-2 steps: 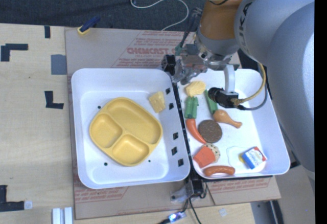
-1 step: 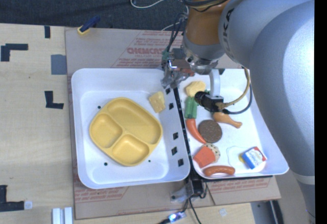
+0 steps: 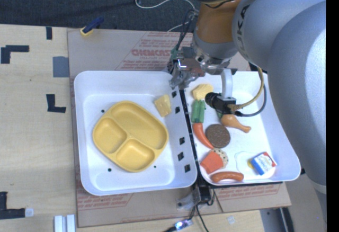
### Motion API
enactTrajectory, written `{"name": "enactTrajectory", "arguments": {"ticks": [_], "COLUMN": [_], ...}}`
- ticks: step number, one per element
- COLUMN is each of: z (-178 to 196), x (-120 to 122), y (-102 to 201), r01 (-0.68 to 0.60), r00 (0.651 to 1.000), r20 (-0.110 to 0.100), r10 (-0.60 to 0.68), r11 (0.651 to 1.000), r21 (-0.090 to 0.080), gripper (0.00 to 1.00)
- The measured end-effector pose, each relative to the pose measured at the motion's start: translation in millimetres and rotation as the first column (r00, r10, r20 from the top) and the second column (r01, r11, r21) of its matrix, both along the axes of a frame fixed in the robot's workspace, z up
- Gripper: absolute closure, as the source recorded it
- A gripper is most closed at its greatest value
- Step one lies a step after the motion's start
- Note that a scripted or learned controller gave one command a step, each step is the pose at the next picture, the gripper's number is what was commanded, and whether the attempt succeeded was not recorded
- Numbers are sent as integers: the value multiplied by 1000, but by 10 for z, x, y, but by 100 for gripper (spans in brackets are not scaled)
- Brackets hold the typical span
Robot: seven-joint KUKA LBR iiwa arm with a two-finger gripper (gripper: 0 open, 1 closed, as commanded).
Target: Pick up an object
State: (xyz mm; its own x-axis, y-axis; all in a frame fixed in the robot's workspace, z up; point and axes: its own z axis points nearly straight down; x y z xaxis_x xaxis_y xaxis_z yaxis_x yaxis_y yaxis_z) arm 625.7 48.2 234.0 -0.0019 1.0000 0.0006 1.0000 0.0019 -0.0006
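Observation:
My gripper (image 3: 179, 73) hangs under the orange-banded wrist, over the far end of the divider between the two bins. A pale yellow cheese wedge (image 3: 162, 105) lies just below and left of it in the left bin. In the right bin, a yellow rounded piece (image 3: 201, 91) sits right of the gripper. Below that piece lie a green vegetable (image 3: 198, 111) and an orange carrot (image 3: 201, 135). Nothing shows held in the gripper.
A yellow divided plate (image 3: 130, 135) takes up the middle of the left bin (image 3: 87, 119). The right bin (image 3: 280, 143) also holds a brown round patty (image 3: 217, 135), a drumstick (image 3: 235, 123), an orange-red wedge (image 3: 212, 161), a sausage (image 3: 228, 176) and a blue-and-white carton (image 3: 262, 163).

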Motion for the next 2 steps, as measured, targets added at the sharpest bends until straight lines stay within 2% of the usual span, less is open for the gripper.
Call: {"name": "enactTrajectory", "arguments": {"ticks": [1, 2], "z": [-63, -18], "x": [-50, 3], "y": [-23, -21], "r01": [0, -1], "r00": [1000, 1000], "r20": [-2, 0], "r10": [0, 1], "r11": [1000, 1000], "r21": [-1, 0], "gripper": [100, 100]}}
